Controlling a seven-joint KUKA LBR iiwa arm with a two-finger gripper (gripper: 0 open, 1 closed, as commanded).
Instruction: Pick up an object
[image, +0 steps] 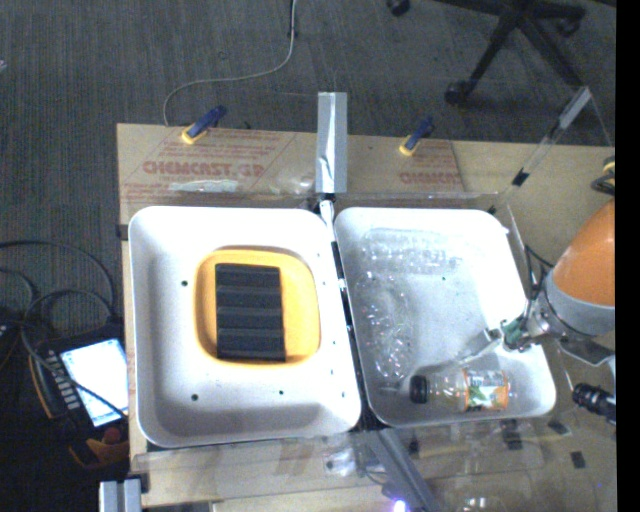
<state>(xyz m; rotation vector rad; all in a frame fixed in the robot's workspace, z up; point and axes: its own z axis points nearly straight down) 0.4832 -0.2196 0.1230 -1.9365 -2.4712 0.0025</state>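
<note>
A clear plastic bottle (462, 388) with a black cap and a green and orange label lies on its side near the front of the right bin (520, 250). A crumpled clear plastic piece (395, 290) lies across the middle of that bin. In the left bin (160, 300) a yellow tray-like object (258, 305) holds a black ridged block. My gripper (510, 335) reaches in over the right bin's right wall, just above and to the right of the bottle, apart from it. The orange band (598, 262) of the arm sits behind it.
A metal post (331, 140) stands behind the seam between the bins. Two blue and yellow clamps (203, 123) hold the cardboard sheet at the back. A tablet and cables (85, 375) lie on the floor at the left.
</note>
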